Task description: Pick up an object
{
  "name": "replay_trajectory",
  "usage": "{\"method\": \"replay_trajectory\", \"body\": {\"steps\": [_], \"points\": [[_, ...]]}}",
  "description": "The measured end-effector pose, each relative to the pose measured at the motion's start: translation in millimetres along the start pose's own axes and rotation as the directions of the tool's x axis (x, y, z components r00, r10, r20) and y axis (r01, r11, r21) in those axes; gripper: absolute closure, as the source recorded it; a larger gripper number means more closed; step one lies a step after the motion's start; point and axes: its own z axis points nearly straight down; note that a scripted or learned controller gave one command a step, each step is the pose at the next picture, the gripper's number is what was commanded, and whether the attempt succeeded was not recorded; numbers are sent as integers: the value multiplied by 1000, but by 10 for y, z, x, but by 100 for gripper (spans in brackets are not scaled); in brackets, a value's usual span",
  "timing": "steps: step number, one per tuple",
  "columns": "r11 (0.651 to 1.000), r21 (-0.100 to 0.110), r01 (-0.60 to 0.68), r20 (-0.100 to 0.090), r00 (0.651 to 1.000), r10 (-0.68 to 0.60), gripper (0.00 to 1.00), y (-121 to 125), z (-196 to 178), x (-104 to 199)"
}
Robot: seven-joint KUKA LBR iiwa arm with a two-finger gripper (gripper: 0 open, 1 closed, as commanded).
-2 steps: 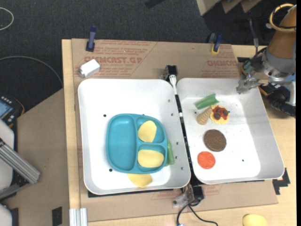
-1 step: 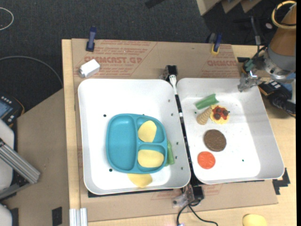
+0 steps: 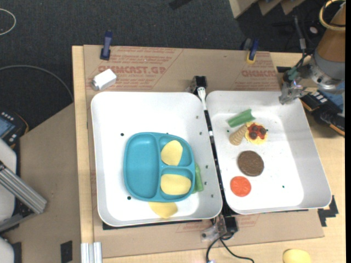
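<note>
We cannot tell the gripper's [image 3: 289,92] state at the right bin's [image 3: 307,147] far corner; nearest it, toward the bin's middle, lies the green toy vegetable [image 3: 241,118], judged light, rigid and slick, best pinched across its narrow width.

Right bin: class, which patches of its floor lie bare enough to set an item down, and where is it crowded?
In the right bin, floor lies bare along the right wall and the near right corner, beside the brown disc and orange disc. The far left is crowded: green piece, ridged tan piece and pizza toy cluster together.
</note>
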Motion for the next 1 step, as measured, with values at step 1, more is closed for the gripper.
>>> {"method": "replay_trajectory", "body": {"steps": [1], "points": [[1000, -4, 2, 3, 1000, -2, 100, 12, -109, -1]]}}
